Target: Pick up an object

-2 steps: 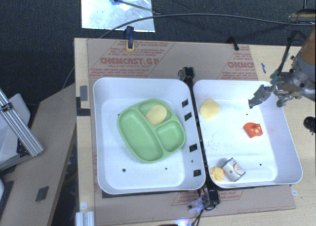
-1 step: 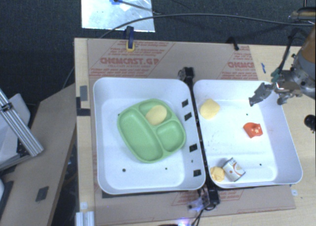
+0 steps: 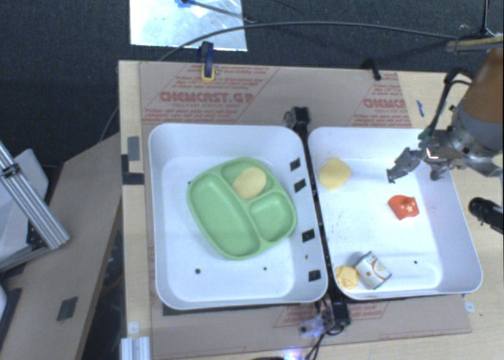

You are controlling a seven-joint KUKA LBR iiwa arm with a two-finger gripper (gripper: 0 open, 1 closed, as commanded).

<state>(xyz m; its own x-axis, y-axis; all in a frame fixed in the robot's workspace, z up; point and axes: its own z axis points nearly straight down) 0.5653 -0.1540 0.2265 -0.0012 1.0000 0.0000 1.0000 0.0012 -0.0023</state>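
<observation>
Nothing is picked up yet: the red piece (image 3: 404,206) lies on the floor of the right bin (image 3: 461,232), just below and a little left of my jaws (image 3: 403,163), which hang over the bin's upper part, spread apart and grasping nothing. So the whole lift is left, as I judge it. Further out in this bin lie a yellow lump (image 3: 335,173) near the upper left corner and a small can (image 3: 372,269) beside a yellow bit (image 3: 346,276) at the lower edge. The left bin (image 3: 169,193) holds a green divided plate (image 3: 239,209). Both bins rest on a brown board (image 3: 260,87) on the bench.
</observation>
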